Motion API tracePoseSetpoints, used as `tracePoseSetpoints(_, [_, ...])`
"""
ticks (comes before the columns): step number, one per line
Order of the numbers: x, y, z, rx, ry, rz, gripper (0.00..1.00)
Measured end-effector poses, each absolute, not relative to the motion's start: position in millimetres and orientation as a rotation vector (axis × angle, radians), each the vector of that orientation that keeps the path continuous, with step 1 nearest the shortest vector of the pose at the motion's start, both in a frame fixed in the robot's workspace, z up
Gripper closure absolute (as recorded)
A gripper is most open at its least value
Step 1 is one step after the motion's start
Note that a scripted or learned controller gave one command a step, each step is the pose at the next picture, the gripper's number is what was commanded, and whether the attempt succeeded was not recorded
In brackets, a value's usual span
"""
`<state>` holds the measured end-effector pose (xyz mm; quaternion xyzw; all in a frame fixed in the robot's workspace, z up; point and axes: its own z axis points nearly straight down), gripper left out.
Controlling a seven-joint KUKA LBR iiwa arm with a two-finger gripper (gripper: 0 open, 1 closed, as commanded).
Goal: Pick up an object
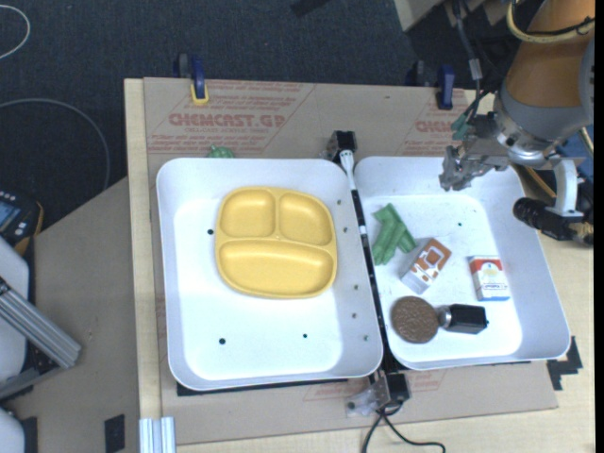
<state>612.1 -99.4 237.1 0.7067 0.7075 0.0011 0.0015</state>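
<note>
Grey and orange, the robot arm (547, 64) reaches in over the right bin (538, 333). Its gripper (460, 176) hangs above the far edge of that bin, and it is too small and dark to tell how wide it is. Nothing seems to be in it.

Inside the right bin, well away from the gripper on the near side, lie the things to pick. A green toy (389, 235) is closest to the gripper. Next to the green toy is a small orange and white box (427, 263). A red and white box (489, 278) lies at the far side from the green toy. A brown round brush (415, 319) with a black handle is nearest the front.

The left bin (189, 328) has a yellow tray (276, 242) in it.

I think the arm is only getting ready. Next it must move over one thing, go down and close on it.
</note>
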Motion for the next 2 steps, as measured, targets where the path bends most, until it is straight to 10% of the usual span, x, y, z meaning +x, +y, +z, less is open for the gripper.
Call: tracePoseSetpoints(2, [475.1, 15.5, 231.4, 2.224, 2.233, -0.009, 1.00])
